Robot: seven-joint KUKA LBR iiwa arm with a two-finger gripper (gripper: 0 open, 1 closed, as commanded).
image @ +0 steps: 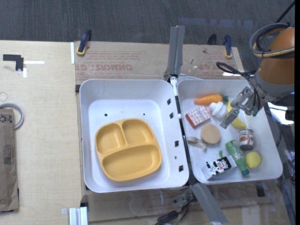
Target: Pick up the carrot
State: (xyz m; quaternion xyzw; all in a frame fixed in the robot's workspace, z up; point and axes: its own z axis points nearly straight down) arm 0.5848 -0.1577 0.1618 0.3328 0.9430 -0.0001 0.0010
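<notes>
crowding carrot (pixel 208 99): white toy (pixel 217 108), box (pixel 198 116)

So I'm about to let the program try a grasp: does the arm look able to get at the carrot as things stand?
Probably yes. The carrot lies uncovered at the right bin's far edge, a white item close beside it. The pincer hovers just to its right.

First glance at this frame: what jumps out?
The yellow divided plate lies by itself in the left bin. The right bin is crowded with small items, with the orange carrot lying near its far edge. The claw hangs over that bin, to the right of the carrot, under the arm's orange band.
</notes>
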